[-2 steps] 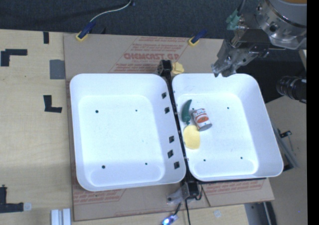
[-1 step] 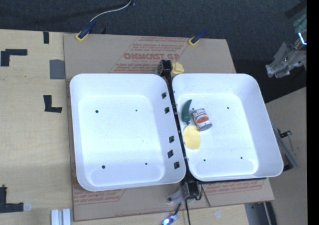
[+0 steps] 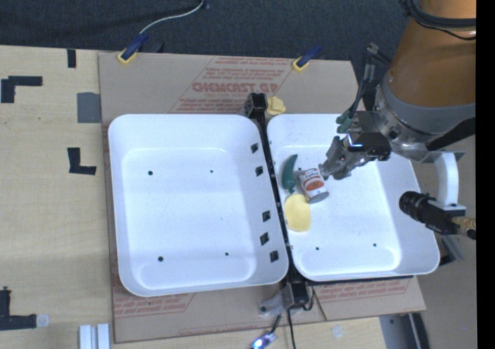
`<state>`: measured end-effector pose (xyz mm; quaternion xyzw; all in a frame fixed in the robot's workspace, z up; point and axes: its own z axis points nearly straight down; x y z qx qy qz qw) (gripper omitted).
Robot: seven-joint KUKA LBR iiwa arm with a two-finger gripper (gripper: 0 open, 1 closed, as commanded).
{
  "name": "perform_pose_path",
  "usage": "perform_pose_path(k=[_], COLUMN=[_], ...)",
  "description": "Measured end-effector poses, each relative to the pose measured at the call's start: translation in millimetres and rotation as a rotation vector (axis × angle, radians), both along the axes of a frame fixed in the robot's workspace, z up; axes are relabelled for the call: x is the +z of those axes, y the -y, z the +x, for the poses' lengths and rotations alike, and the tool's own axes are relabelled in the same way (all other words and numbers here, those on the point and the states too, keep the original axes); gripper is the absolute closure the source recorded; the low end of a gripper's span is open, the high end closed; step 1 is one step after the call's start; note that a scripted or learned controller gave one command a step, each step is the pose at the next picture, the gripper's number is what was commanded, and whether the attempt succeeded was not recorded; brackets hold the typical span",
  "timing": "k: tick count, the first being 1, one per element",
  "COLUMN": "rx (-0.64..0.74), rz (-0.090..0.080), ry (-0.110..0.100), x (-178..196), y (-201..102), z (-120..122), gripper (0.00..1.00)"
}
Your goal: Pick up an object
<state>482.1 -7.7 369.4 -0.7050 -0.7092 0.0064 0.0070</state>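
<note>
In the right bin (image 3: pixel 387 247), near its left wall, lie three small objects. A green curved piece (image 3: pixel 289 171) sits closest to the divider, a small red-and-white can (image 3: pixel 313 183) lies just right of it, and a yellow rounded object (image 3: pixel 298 213) rests below them. My gripper (image 3: pixel 334 166) hangs over the bin immediately up and to the right of the can, its dark fingers pointing down-left toward it. Nothing shows between the fingers, and their spacing is too indistinct to read.
The left bin (image 3: pixel 186 200) lies beside the right one, joined by a black-clipped divider (image 3: pixel 267 185). Both sit on a cardboard sheet (image 3: pixel 232 84) with blue-yellow clamps (image 3: pixel 133 47) at the back. A black fitting (image 3: pixel 429 212) on the arm overhangs the right bin's right rim.
</note>
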Motion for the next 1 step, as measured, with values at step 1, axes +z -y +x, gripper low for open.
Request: perform_pose_path(k=[1], rx=[0.001], rz=[-0.001], ry=[0.010], x=[-85.4], y=[-61.9], z=[30.4], gripper=[1.00])
